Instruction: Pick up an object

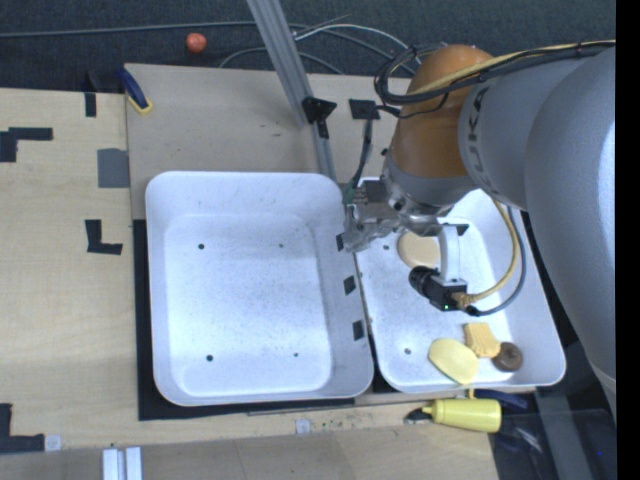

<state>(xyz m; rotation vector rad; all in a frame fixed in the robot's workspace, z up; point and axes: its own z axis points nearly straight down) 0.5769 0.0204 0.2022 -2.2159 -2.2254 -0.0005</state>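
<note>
The grey arm with its orange band point(440, 88) reaches from the right over the right bin point(400, 363). My gripper point(362, 223) hangs low at that bin's far left side, close to the wall shared with the left bin point(240, 288). Near the right bin's front right corner lie a yellow banana-like piece point(453, 360), a small tan cracker-like piece point(481, 340) and a brown round piece point(509, 357). A pale round object point(418, 249) shows partly under the wrist. Nothing is visible between the gripper's parts.
A yellow-handled tool point(465, 414) lies on the bench just in front of the right bin. A grey metal pole point(290, 68) slants up from between the bins. A small red ball point(196, 41) rests at the far edge. Black tape marks dot the wooden bench at left.
</note>
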